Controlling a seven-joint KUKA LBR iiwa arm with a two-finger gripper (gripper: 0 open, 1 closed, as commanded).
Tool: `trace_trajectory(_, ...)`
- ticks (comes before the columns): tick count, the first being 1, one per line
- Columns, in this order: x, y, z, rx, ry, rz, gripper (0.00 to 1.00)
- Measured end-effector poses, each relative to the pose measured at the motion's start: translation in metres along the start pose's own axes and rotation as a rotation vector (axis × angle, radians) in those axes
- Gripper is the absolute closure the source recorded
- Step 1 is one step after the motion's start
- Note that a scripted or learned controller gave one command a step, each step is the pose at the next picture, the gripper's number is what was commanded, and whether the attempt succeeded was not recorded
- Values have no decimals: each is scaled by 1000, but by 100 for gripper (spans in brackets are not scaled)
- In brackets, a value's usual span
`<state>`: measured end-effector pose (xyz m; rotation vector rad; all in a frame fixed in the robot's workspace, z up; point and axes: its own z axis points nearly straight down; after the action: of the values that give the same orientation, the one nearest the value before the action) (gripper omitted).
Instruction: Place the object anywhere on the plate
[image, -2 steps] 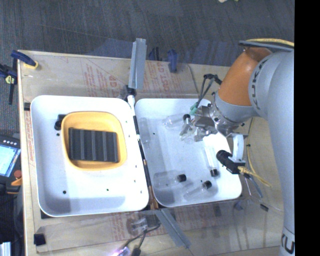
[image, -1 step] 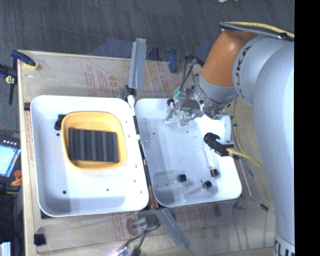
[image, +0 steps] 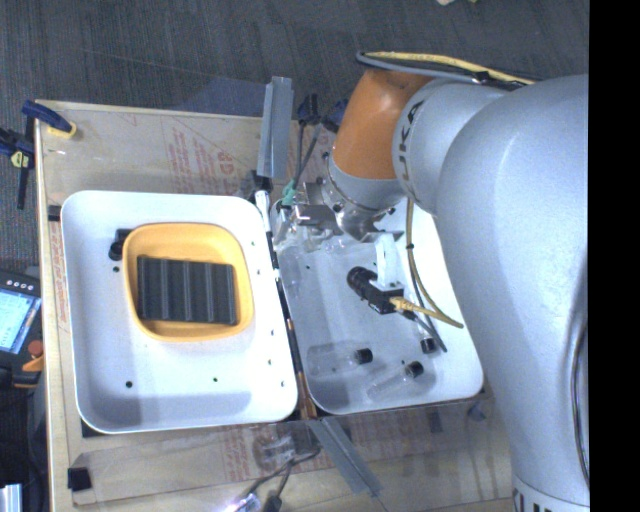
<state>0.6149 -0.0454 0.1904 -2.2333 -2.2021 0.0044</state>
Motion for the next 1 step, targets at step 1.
trace_trajectory(1,42,-29,-21,1,-1,-82,100)
